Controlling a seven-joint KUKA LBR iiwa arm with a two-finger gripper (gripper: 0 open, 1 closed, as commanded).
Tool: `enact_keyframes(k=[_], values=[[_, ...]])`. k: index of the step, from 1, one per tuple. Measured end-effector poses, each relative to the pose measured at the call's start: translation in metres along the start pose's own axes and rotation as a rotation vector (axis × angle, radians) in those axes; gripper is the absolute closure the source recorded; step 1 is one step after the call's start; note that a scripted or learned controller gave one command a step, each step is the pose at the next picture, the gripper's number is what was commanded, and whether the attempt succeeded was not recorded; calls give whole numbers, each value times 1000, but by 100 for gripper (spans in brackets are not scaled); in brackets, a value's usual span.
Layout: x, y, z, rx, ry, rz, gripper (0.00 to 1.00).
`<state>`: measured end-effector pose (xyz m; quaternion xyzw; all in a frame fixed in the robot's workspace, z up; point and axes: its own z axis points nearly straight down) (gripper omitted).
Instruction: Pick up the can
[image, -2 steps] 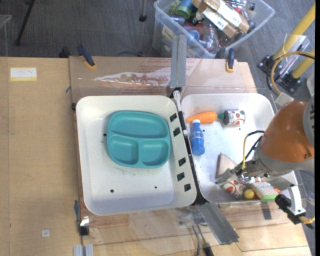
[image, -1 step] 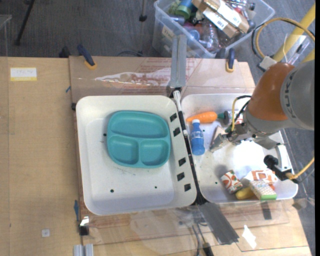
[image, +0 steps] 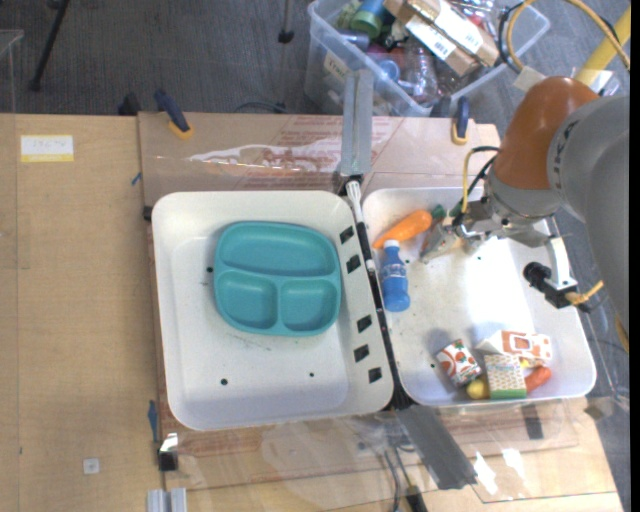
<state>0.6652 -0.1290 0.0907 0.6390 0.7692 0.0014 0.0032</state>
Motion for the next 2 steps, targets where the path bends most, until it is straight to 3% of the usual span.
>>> enact_keyframes(k=[1, 2], values=[[15, -88, -3, -1, 1, 76, 0], [12, -162, -2, -16, -5, 93, 0]])
